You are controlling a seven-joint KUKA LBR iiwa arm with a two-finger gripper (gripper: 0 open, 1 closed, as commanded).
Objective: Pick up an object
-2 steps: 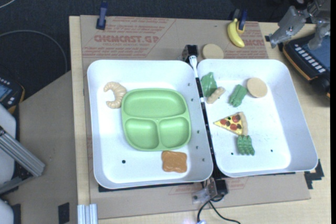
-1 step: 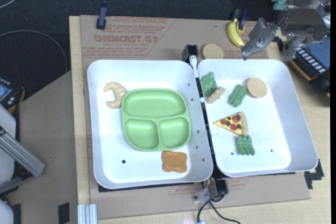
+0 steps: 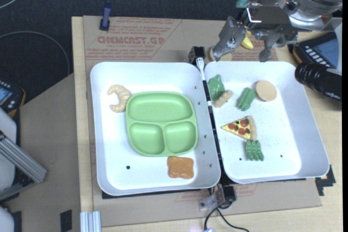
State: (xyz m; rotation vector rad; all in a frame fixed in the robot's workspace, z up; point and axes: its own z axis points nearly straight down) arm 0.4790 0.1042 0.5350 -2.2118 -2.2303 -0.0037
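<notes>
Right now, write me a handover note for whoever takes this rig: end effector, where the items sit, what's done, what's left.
End effector: open, raised over the back edge of the right white bin, nothing between its fingers.
Right bin: yellow pizza slice toy, round tan cookie, three green vegetable pieces, small beige piece.
Left white bin: green three-compartment plastic tray, tan croissant toy behind its left corner, orange-brown toast piece in front.
Done: nothing picked yet.
Left: descend, grasp one item, lift it.
</notes>
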